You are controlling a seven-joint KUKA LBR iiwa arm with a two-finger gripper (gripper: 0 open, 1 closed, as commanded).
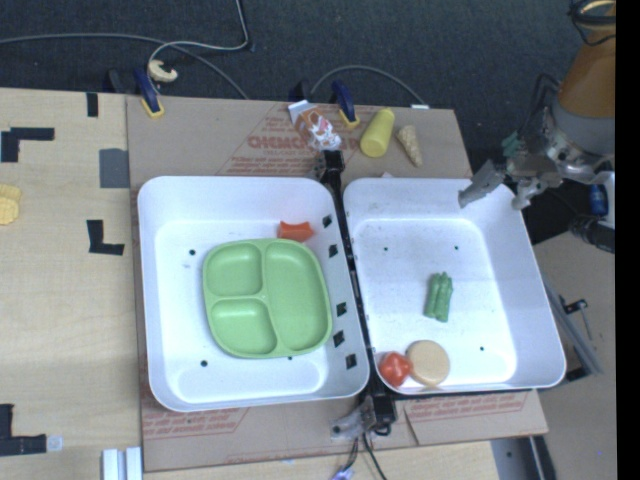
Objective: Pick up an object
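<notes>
Nearest in the right bin lie a red piece and a tan disc; the green piece mid-bin looks light, rigid — take it across its narrow sides. The gripper hovers at the far-right rim, fingers apart, empty.

Green pickle, red tomato, tan bun: right bin.

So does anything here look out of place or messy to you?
A little. A yellow cylinder and a tan cone lie on the cardboard behind the right bin, outside both bins. A small orange piece sits beside the green divided plate, not on it.
</notes>
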